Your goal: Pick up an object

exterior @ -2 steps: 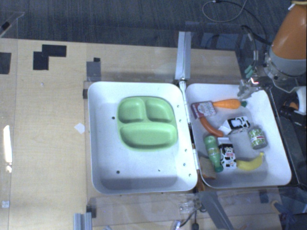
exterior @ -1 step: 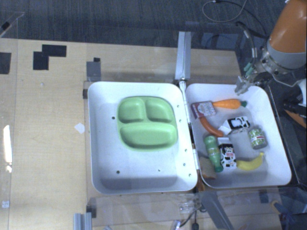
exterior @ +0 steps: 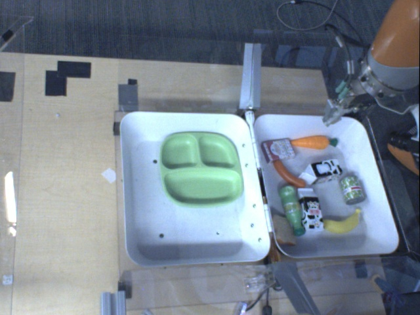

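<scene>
Bearing unreadable labels: green bottle (exterior: 291, 209), small can (exterior: 352, 189).

Left bin (exterior: 131, 195): held a divided tray (exterior: 200, 167), nearer its far edge than its near edge.
Right bin (exterior: 377, 169): lay just right of the left bin.
Far edge of right bin: a carrot (exterior: 310, 142), with a packet (exterior: 278, 149) to its left.
Middle: a sausage (exterior: 286, 172), a toy car (exterior: 325, 169) to its right, a can (exterior: 352, 189) by the right edge.
Near edge: a bottle (exterior: 291, 209), a small carton (exterior: 312, 214) beside it, a banana (exterior: 343, 224) rightmost.
Gripper (exterior: 335, 112): over the far edge of the right bin.
</scene>
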`<action>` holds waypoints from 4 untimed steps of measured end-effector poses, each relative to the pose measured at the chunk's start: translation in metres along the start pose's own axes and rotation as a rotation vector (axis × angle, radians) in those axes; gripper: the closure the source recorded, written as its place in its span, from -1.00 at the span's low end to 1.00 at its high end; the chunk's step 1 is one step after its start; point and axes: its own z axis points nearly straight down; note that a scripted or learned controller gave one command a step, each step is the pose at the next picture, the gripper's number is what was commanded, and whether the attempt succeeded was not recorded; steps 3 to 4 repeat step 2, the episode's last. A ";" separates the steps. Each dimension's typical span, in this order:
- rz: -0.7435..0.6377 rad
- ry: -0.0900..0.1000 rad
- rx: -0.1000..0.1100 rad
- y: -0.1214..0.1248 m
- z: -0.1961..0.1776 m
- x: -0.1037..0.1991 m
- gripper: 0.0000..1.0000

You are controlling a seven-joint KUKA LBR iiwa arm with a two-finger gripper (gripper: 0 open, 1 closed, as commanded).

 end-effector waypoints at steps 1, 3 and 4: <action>-0.004 -0.004 -0.008 0.002 -0.012 0.000 1.00; -0.067 0.005 0.008 0.049 0.045 0.035 1.00; -0.067 0.005 0.008 0.049 0.045 0.035 1.00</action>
